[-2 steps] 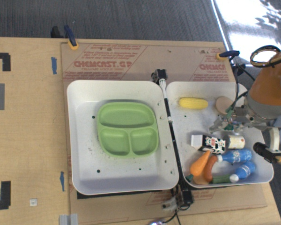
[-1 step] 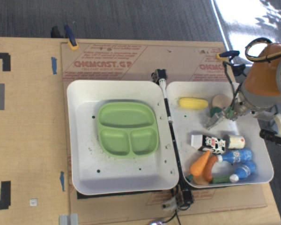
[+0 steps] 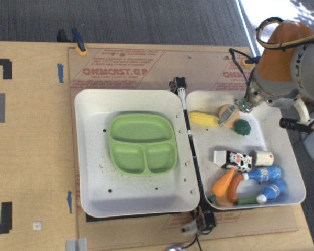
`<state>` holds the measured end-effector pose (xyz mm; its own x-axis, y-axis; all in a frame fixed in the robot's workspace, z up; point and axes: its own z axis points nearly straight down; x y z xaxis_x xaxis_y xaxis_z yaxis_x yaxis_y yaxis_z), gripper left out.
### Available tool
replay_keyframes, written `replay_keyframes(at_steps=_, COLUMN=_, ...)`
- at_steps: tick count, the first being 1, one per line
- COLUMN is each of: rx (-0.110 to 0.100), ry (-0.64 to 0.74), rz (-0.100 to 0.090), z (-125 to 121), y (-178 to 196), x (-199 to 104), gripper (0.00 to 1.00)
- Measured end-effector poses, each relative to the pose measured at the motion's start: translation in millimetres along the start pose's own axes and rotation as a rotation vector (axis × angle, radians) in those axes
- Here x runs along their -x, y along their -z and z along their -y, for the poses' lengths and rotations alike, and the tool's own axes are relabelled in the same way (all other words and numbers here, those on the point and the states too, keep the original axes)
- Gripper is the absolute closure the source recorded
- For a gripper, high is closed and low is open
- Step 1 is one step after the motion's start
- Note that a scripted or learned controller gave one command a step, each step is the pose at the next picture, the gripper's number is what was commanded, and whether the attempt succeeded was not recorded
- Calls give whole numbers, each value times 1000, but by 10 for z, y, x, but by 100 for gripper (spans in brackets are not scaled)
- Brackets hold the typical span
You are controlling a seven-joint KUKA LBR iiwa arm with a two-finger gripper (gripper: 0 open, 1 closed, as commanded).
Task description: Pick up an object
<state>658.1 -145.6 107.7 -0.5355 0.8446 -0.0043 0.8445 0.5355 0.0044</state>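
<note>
Over the right bin (image 3: 290,150), the claw (image 3: 244,106) hangs, its state impossible to tell; the green ball (image 3: 243,127) lies just below-left, the yellow corn (image 3: 204,120) lengthwise further left

A green divided plate (image 3: 143,143) lies in the left white bin (image 3: 89,140).

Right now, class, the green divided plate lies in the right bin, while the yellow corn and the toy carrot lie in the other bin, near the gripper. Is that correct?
Not quite. The camera view shows the green divided plate lying in the left bin, not the right. The yellow corn and toy carrot do lie in the other bin, with the gripper near the corn.
</note>
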Motion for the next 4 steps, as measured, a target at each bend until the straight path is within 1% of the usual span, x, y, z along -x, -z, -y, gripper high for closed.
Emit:
replay_keyframes(at_steps=1, rx=0, ry=-149, rz=1, z=132, y=303, x=389, gripper=0)
replay_keyframes(at_steps=2, rx=-2, ry=-75, rz=-3, z=560, y=-213, x=-325, gripper=0)
replay_keyframes(at_steps=3, rx=3, ry=-75, rz=2, z=547, y=-97, x=-311, gripper=100)
replay_keyframes(at_steps=4, rx=-1, ry=-167, rz=-1, z=231, y=905, x=-619, gripper=100)
